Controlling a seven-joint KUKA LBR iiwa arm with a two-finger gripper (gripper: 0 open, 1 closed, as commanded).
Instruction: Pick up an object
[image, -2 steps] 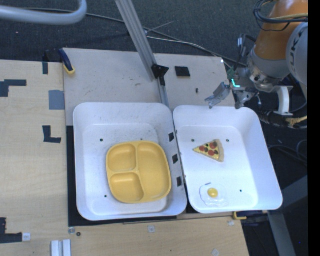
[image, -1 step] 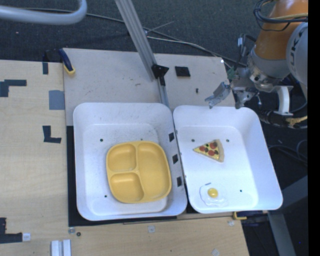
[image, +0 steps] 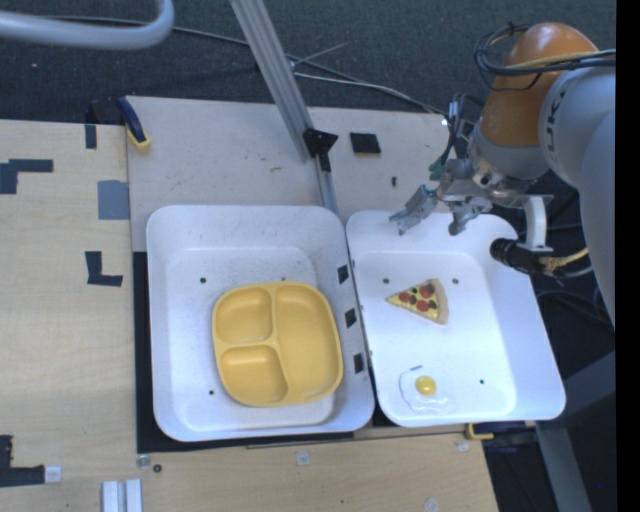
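Hand (image: 435, 218) is spread open with nothing in it, above the right bin's (image: 520, 330) far edge; we haven't grabbed pizza (image: 421, 299) or egg (image: 424, 387) yet.

Divided plate (image: 277, 343) in left bin (image: 170, 240); pizza slice (image: 421, 299) behind fried egg (image: 424, 387) in right bin (image: 520, 330).

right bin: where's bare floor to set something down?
Right bin: bare floor left of the pizza slice up to the divider, and right of the slice and the fried egg toward the outer wall. The far edge is crowded: the gripper hangs over it. The left bin's middle is taken by the yellow divided plate.
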